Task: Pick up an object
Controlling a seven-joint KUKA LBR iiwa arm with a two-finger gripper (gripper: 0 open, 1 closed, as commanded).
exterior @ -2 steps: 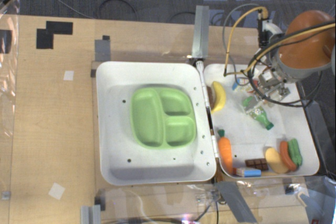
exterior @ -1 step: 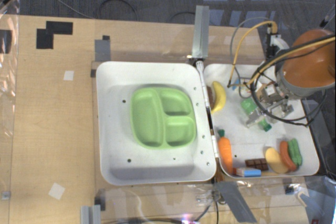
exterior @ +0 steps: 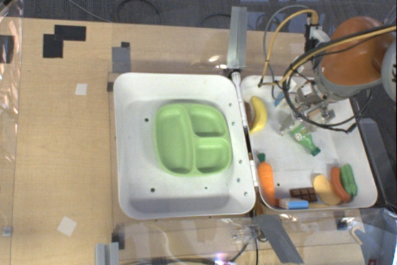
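Jaws [exterior: 308,110] hover low in the right bin [exterior: 366,195], whether released or clenched I cannot tell. Green packet [exterior: 304,136] lies just below them, banana [exterior: 258,115] off left: likely lining up a grab.

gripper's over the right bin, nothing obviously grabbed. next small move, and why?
Probably a short descent onto the green packet. The gripper hovers in the right bin just above it, and the packet lies apart from the banana and carrot, so it looks like the nearest uncrowded target. I can't see anything between the fingers.
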